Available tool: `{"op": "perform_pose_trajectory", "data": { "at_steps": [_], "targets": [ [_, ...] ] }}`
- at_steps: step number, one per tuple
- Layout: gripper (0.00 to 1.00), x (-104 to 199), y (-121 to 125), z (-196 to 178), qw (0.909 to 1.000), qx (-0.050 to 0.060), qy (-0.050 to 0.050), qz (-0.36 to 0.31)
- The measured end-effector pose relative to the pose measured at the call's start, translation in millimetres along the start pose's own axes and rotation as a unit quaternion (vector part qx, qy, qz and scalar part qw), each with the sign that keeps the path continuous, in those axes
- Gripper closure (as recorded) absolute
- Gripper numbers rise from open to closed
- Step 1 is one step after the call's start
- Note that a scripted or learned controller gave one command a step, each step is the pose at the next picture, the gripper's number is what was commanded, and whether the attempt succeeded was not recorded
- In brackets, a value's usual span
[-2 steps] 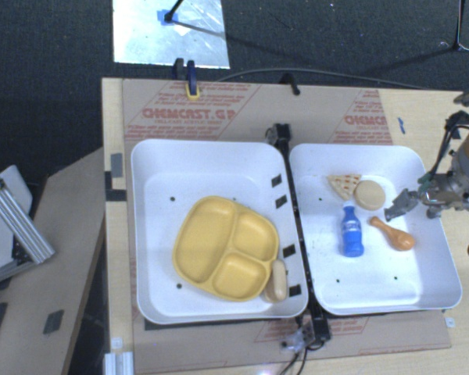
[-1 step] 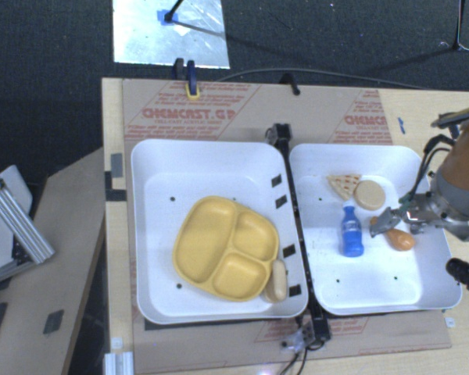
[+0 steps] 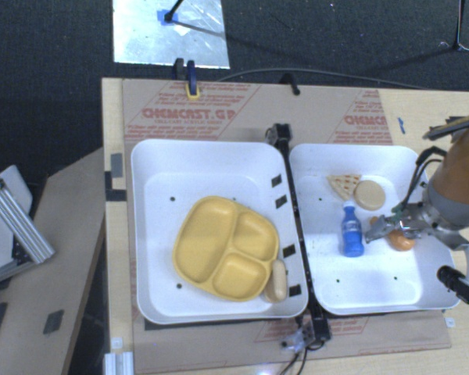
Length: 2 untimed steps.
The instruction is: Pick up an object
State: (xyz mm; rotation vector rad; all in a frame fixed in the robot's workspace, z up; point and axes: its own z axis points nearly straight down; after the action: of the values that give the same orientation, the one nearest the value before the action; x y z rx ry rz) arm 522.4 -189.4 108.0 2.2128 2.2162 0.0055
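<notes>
Left bin point(image 3: 152, 209): yellow divided tray point(image 3: 223, 248) near centre; pale beige oblong piece point(image 3: 277, 281) touching the tray at its 4 o'clock edge.

Right bin point(image 3: 328, 287): blue bottle point(image 3: 352, 231) lying near centre; wedge-shaped cracker piece point(image 3: 345, 184) at the bottle's 12 o'clock; round tan disc point(image 3: 370, 194) just beside the wedge; small orange object point(image 3: 401, 241) at the bottle's 3 o'clock.

Gripper point(image 3: 387, 229): low between bottle and orange object; cannot tell its state.

Table point(image 3: 219, 112): carries both bins.

arm point(image 3: 461, 182): grey with orange band, entering from the right, wrist bent downward. gripper point(image 3: 384, 228): low, pointing left.
</notes>
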Motion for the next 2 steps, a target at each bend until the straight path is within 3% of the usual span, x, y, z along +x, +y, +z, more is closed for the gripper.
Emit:
{"op": "perform_pose_trajectory", "data": {
  "at_steps": [1, 2],
  "targets": [
    [0.00, -3.1, 8.5, 13.6, 1.0000, -0.009, -0.004, -0.001],
    [1.00, -0.4, 2.4, 11.5, 1.0000, 0.001, 0.001, 0.000]
  ]
}}
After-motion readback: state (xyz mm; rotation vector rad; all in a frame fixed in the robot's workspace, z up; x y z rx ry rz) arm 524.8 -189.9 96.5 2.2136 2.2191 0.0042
